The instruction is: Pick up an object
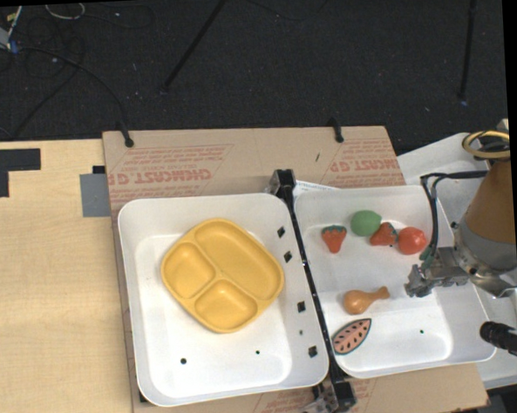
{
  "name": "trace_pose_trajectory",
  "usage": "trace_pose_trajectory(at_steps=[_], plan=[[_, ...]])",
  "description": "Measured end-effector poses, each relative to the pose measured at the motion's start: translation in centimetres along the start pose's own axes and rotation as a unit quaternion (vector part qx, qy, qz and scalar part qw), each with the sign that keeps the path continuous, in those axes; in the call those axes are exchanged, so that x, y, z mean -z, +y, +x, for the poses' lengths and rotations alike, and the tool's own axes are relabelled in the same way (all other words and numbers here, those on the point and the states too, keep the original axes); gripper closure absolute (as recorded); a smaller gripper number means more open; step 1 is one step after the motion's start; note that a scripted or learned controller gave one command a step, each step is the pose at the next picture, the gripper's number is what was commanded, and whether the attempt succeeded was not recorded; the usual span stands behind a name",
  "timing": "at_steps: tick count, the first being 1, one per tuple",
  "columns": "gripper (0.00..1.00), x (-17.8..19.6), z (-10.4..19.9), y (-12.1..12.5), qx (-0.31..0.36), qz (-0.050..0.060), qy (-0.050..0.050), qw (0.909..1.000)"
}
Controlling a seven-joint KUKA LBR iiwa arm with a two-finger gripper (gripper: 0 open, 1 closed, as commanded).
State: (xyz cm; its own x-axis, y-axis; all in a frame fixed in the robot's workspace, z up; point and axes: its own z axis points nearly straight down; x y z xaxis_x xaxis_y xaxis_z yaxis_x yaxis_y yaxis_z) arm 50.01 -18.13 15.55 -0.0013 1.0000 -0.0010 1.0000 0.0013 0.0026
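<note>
1. Firstly, in the left bin (154, 356) you have just the yellow divided plate (222, 273), lying flat and broad; judge it a poor pick for a two-finger grasp.
2. Next, look to the right bin (398, 350): a slice of watermelon (351, 335) near the divider, an orange chicken drumstick (362, 300) just above it, and across the top a small strawberry (333, 238), a green ball (365, 223) and two red pieces (401, 237) touching each other.
3. Finally, your gripper (420, 285) hangs at the right edge of that bin, near the drumstick; how wide it stands you cannot tell, and nothing shows in it.
4. Go for the drumstick: it lies apart from its neighbours, so close across its narrow handle.
</note>
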Motion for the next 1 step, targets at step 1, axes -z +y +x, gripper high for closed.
trace_pose_trajectory(at_steps=[1], plan=[[1.0,5.28,-0.06,0.11,0.0,0.0,0.0,1.0]])
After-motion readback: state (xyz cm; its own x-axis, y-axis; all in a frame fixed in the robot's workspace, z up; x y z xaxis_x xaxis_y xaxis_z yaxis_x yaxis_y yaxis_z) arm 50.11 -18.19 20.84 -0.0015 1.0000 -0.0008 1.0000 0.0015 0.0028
